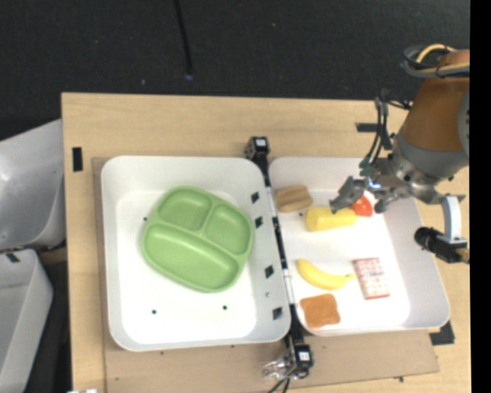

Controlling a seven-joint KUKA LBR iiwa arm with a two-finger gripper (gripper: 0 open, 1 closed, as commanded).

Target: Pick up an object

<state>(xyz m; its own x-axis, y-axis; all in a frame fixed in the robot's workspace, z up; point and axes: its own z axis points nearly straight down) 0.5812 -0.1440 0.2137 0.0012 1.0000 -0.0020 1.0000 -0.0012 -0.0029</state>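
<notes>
- Camera view: you are looking down at a slant on a wooden counter [188, 125] that carries two shallow white bins side by side.
- In the left bin [119, 219] you see a green divided plate [198, 237], lying flat near the middle, tilted a little relative to the bin's walls.
- In the right bin [409, 252] you find the small things. A tan block [293, 197] lies near the far left corner, just beside the wall between the bins.
- A yellow block [329, 219] lies to the right of the tan one, near it; a small red piece [362, 207] sits just beside the yellow block's right end.
- A banana [321, 275] lies nearer you, about mid-bin, curved with its ends pointing up and right.
- A pink-and-white card [371, 277] lies just right of the banana, and a brown square piece [320, 310] sits at the near edge, below the banana.
- The arm [434, 129] comes in from the right, its orange band above the wrist.
- The claw [356, 193] hangs over the far part of the right bin, right at the yellow block and the red piece. You cannot tell whether it is spread or pressed together, and nothing is visibly pinched in it.
</notes>
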